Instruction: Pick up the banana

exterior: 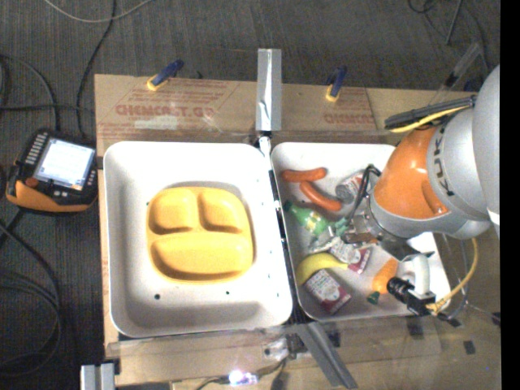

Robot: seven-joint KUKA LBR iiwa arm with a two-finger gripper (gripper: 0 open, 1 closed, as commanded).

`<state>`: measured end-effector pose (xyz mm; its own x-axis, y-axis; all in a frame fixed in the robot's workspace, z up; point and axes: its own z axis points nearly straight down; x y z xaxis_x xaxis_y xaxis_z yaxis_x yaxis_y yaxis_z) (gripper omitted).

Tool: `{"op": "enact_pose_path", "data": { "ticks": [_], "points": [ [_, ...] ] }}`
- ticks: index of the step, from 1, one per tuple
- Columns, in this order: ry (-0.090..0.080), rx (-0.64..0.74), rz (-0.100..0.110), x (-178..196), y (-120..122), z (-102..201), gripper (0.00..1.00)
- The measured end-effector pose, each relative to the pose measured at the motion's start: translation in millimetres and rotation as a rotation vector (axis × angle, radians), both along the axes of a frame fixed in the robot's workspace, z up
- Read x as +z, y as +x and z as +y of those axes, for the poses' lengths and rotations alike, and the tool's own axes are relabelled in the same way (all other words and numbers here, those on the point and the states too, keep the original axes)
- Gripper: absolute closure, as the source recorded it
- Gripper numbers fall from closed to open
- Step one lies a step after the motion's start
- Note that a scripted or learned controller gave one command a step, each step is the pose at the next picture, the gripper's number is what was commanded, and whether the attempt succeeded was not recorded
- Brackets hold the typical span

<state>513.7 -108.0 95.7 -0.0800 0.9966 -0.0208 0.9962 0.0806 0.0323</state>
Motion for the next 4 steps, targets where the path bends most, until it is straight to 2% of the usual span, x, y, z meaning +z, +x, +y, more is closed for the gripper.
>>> {"op": "enact_pose_path", "data": {
  "ticks": [1, 2, 3, 4],
  "points": [
    [-0.022, 0.623, 0.006, 0, -18, -4, 0.00],
    [-0.018, 0.626, -0.001, 11, -15, -2, 1.00],
    [-0.017, 0.627, 0.001, 10, -15, -1, 0.00],
    [0.004, 0.834, 0.042, 74, 76, -33, 0.00]
  ]
}}
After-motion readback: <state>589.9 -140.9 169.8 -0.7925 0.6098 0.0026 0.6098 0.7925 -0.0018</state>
